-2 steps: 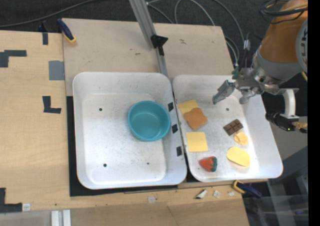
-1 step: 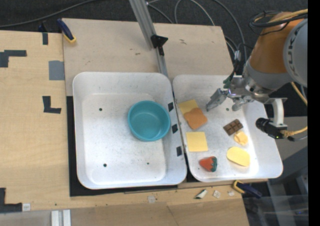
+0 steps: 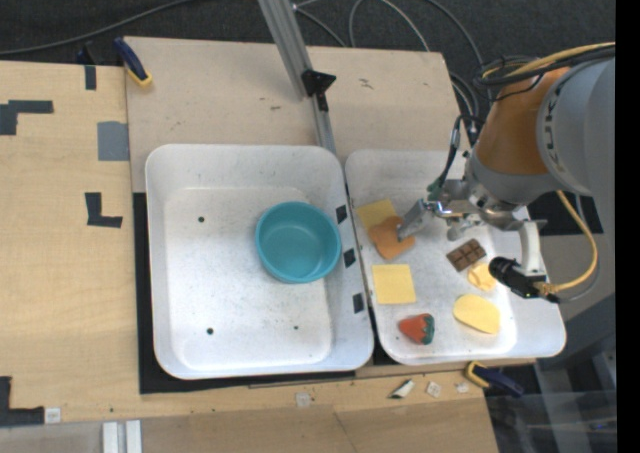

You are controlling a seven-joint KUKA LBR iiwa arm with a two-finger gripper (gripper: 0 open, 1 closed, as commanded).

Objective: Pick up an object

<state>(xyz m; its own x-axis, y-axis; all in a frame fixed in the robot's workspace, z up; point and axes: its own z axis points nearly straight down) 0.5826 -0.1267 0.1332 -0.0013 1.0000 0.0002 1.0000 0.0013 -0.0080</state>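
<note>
While reaching in from the right, the claw [image 3: 407,231] touches the orange piece [image 3: 386,238].

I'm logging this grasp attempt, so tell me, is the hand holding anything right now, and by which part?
It cannot be told. The hand is down at the orange piece in the right bin, but no hold shows.

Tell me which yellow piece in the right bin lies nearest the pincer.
The yellow square at the bin's upper left, beside the pincer; the other square and rounded piece lie lower.
</note>
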